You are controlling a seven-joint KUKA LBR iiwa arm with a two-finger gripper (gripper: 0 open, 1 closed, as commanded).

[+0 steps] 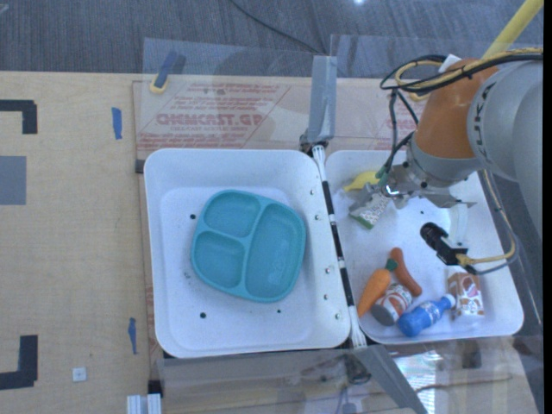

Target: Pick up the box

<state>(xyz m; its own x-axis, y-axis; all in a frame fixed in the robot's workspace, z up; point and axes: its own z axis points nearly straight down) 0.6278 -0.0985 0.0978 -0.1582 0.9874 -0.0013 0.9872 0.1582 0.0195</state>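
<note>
A small grey and green box [371, 210] lies tilted in the upper left part of the right bin [504, 322]. My gripper [393, 189] hangs at the box's upper right corner, so close that I cannot tell touching from apart. The grey arm with its orange band [448, 119] reaches in from the upper right and hides the bin's back corner.
A yellow banana-like piece [362, 180] lies just left of the gripper. Two carrots [374, 288], a small can [395, 304], a blue bottle [426, 316] and an orange and white carton [467, 294] crowd the right bin's front. A teal divided plate [249, 244] lies in the left bin [164, 231].
</note>
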